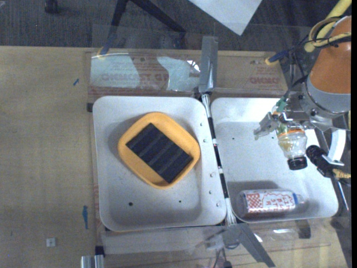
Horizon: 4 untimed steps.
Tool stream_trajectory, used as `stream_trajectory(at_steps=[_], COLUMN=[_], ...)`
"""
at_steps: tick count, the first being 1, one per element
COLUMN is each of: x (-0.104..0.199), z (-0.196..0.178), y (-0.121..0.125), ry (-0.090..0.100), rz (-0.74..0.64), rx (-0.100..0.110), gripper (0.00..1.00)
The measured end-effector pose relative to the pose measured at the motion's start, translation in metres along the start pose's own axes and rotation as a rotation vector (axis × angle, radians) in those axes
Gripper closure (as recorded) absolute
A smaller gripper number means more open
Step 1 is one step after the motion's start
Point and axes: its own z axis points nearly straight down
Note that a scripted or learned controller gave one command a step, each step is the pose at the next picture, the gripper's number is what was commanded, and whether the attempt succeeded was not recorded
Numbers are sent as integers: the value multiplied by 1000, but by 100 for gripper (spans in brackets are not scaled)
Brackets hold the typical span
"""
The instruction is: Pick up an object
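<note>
Two shallow white bins sit side by side on the table, their inner rims touching along a line that runs down the middle.

The left bin holds a yellow tray with rounded corners, turned at an angle, with a dark ribbed panel set into its top. The tray lies in the upper middle of that bin, clear of all four walls, with bare floor around it, widest toward the near edge.

The right bin holds two things. A tube with a red and white pattern lies on its side along the near wall, close to the near rim and ending just short of the right corner. A small bottle with a black cap is at the right side of the bin, cap pointing toward the near edge.

The arm reaches in from the right, and the gripper sits at the upper end of the bottle, touching or overlapping it. Whether the gripper is spread or pressed together cannot be told, nor whether the bottle is between its parts or resting on the bin floor.

The left and middle of the right bin are bare, from the far wall down to the tube. A black part juts out just right of the bottle cap, near the right rim.
</note>
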Motion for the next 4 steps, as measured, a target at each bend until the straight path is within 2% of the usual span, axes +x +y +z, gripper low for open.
stream_trajectory(at_steps=[2, 3, 4], x=[-104, -127, -78], z=[80, 69, 141], y=[102, 110, 84], ry=[-4, -4, -1], rz=[-57, 79, -486], rx=[-5, -8, -3], gripper=[0, 0, 0])
